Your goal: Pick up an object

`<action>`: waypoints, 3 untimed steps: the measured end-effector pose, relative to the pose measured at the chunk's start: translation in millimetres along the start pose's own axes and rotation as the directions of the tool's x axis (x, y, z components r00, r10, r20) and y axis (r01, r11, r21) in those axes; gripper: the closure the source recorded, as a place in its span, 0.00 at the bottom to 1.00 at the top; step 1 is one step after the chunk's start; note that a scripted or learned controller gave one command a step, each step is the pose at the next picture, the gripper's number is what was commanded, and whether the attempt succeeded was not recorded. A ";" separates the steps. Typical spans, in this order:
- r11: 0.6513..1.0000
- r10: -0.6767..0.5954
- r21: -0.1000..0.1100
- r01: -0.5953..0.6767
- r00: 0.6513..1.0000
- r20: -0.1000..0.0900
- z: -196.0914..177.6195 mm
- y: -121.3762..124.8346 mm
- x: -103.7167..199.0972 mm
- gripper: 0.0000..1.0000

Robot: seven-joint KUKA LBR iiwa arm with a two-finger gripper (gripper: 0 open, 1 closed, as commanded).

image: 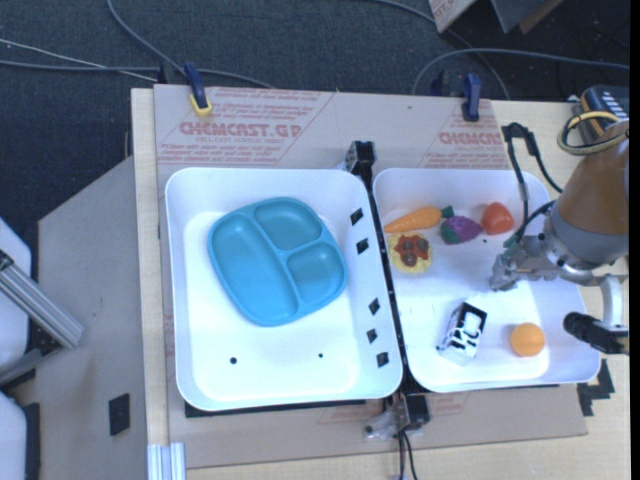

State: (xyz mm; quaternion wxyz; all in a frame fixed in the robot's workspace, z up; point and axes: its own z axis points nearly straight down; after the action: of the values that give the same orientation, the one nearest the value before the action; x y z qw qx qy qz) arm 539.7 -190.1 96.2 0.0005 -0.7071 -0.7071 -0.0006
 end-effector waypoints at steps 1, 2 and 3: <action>1.000 -0.001 -0.004 0.001 1.000 0.003 -43.4 1.4 1.9 1.00; 1.000 -0.002 -0.008 0.002 1.000 0.004 -107.9 6.6 1.8 1.00; 1.000 -0.002 -0.008 0.002 1.000 0.004 -161.2 8.4 1.5 1.00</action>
State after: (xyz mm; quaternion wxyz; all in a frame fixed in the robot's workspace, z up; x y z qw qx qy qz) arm 548.0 -188.8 257.4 -0.0037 -0.7065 -0.7077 -0.0018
